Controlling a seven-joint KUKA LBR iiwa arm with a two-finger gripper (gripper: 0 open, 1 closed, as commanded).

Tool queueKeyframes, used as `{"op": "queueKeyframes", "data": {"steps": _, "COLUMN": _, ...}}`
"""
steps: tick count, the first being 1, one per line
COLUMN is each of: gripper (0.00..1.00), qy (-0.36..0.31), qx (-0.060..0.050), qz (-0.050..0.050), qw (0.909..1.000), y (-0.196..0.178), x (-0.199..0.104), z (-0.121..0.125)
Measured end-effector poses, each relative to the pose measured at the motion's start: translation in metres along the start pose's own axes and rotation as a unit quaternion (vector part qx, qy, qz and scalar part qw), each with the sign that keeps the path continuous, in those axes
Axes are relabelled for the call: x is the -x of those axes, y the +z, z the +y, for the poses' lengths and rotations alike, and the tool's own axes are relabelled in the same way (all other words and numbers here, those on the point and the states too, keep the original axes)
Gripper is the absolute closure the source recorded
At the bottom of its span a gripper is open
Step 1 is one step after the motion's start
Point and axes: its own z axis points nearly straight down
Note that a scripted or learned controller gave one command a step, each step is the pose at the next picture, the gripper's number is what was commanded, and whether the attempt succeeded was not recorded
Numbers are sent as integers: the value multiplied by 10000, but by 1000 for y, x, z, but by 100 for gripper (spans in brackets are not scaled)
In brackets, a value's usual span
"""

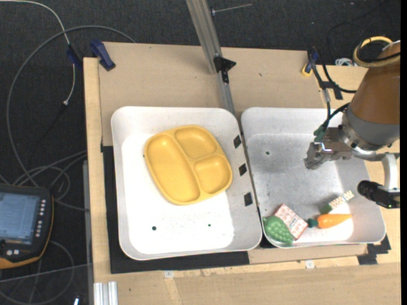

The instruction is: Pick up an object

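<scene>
Gripper (315,157) hangs over right bin (280,132) — finger state cannot be told. Carrot (333,220) lies below it — well apart.

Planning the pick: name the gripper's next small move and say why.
Probably shift the gripper toward the near edge of the right bin, over the toy carrot. It sits above bare floor; the objects cluster at that edge.

Bare floor of the right bin (280,183) lies open left of my gripper (313,157). Below me, a toy carrot (333,220), patterned block (291,219) and green toy (278,229) crowd the near corner.
</scene>
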Motion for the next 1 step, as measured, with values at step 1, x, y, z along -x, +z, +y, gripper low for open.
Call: {"op": "queueKeyframes", "data": {"steps": 1, "gripper": 100, "qy": 0, "qx": -5, "qz": 1, "qw": 10000, "y": -25, "x": 0, "z": 2}}
